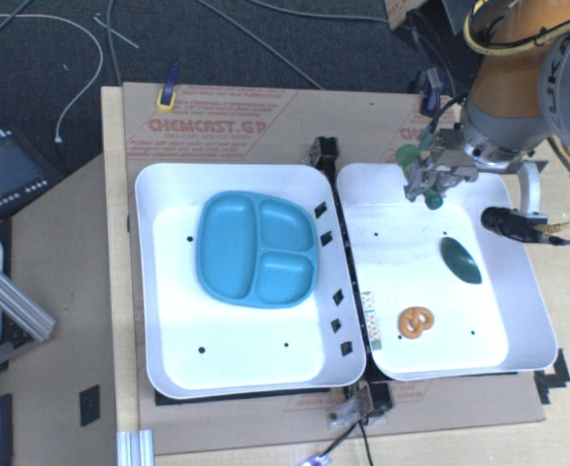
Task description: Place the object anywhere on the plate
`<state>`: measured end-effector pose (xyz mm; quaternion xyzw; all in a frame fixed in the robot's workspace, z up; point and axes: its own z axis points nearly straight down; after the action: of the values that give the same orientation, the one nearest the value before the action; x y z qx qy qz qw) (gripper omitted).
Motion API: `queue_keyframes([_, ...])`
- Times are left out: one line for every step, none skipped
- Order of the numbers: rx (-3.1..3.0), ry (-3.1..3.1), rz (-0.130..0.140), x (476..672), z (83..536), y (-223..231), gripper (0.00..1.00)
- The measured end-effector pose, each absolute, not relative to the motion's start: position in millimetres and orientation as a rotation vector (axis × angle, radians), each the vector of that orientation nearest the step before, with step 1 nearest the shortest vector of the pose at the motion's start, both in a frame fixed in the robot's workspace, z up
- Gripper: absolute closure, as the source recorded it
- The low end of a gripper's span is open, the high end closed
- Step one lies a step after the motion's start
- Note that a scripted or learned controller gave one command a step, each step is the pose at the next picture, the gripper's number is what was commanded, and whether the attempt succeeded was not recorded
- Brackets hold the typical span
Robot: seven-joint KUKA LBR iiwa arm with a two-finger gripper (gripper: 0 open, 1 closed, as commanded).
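Note:
A blue divided plate (255,249) lies in the left white bin (168,328). In the right white bin (518,338) a dark green oval object (461,260) rests near the middle, with a small orange pretzel-shaped piece (416,322) closer to the front. My gripper (424,192) hangs over the back left part of the right bin, above and to the left of the green object. It is open, with nothing between its fingers.
A black divider with clips (335,250) runs between the two bins. The arm's orange band (518,61) and a black cable fitting (506,221) sit over the right bin's back right. Cables lie on the floor behind the bench.

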<state>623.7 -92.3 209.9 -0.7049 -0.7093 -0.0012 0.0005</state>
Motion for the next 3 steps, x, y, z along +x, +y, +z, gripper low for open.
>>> queue_keyframes([-2.215,-2.229,-0.005,631.1,222,-43,1.00])
queue_keyframes([-2.213,-2.225,0.000,632.0,215,5,1.00])
queue_keyframes([-2.215,-2.227,-0.005,638.9,226,52,1.00])
